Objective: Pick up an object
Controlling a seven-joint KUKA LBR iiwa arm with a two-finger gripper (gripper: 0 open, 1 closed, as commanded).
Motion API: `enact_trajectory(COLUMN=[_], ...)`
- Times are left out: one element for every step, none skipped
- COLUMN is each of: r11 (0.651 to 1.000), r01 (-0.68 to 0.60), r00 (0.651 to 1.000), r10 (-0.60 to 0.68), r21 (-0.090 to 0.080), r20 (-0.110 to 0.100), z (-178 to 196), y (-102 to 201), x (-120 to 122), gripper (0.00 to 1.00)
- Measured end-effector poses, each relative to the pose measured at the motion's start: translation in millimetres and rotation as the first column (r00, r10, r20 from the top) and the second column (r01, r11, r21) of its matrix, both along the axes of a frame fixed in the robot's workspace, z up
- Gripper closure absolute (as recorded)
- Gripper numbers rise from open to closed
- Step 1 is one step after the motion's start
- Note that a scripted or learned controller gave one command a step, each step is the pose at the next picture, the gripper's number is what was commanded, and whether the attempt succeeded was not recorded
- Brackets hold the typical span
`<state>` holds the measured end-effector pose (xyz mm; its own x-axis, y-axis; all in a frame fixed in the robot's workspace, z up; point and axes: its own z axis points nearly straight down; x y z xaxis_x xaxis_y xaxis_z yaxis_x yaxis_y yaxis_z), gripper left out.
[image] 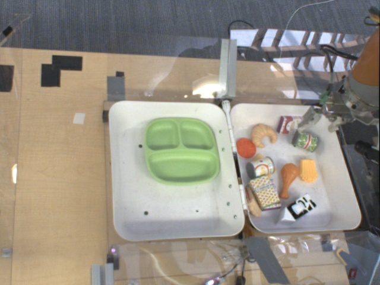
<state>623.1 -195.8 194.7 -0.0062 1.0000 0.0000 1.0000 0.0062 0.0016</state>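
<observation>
We see the claw (320,114) at the right bin's (350,215) 1 o'clock corner, spread and holding nothing | green can (305,141) just below it at 7 o'clock | croissant (264,134) at the can's 9 o'clock | green tray (180,150) in left bin (127,218)

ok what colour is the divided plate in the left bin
Light green; the three-compartment plastic plate shows best in the overhead camera view, lying in the left white bin.

The grey arm (363,94) is seen entering from the right edge, its orange band visible at the upper part of the wrist. The gripper (320,116) is held low and angled leftward, with its two fingers (309,119) spread apart.
</observation>
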Motion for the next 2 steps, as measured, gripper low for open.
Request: enact_trajectory(r11=[0.997,0.986], r01=[0.080,-0.165], r00=[0.997,0.986], r10=[-0.080,0.165], r21=[-0.001,-0.004], r20=[0.003,0.006], z=[-99.4,-107.3], y=[-7.5,10.2], x=[31.7,27.5], gripper=[0.00,0.00])
